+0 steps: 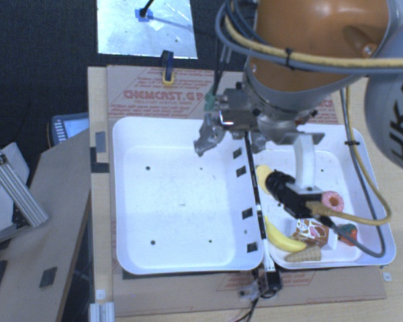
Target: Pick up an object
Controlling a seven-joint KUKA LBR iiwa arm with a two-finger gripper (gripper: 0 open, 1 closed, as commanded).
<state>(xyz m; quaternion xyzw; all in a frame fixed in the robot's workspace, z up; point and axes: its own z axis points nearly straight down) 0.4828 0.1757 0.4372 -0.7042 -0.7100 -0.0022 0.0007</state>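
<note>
While the pincer [207, 139] hangs over the left bin [168, 206] — banana [282, 237] lies apart.

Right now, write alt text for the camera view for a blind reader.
The grey and orange arm reaches over two bins, its hand above the far edge of the left bin. The right bin holds a banana, a pink doughnut and a cone.

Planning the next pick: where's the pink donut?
In the camera view, the pink donut lies in the right-hand bin, toward its right wall, right of the banana.

Two bins [174, 200] [337, 166], one banana [282, 239] (one doughnut [332, 200])
</note>
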